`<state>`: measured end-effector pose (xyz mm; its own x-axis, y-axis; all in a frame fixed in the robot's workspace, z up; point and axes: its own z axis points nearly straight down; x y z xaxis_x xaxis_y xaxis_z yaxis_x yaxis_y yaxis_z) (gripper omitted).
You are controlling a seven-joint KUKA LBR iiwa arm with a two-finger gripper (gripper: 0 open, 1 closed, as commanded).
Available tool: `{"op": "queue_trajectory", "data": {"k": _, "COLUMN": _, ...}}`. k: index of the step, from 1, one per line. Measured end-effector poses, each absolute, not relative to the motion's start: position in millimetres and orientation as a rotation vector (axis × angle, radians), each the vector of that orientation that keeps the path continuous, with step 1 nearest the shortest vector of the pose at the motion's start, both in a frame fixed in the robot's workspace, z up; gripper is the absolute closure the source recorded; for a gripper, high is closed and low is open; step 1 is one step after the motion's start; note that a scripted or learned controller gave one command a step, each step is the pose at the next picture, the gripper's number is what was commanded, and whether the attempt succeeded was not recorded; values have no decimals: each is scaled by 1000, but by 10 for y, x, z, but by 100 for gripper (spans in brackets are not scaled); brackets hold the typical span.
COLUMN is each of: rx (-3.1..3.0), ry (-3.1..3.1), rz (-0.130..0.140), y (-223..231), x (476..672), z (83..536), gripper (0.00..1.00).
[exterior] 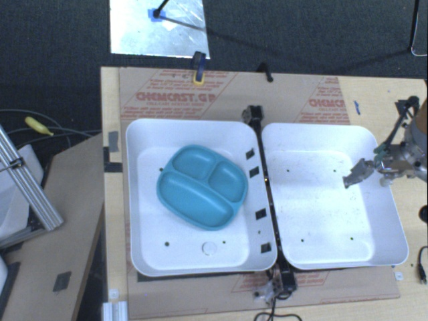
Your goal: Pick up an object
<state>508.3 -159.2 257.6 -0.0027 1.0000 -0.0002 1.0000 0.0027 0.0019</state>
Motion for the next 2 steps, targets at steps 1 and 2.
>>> {"op": "queue_trajectory", "data": {"k": 1, "rx": 2231, "ry": 2224, "rz": -10, "y": -2005, "x": 4821, "z": 832, "gripper": 0}}
{"op": "queue_trajectory", "data": {"k": 2, "rx": 2209, "ry": 2229, "rz": 6, "y": -1619, "x": 5275, "z": 990, "gripper": 0}}
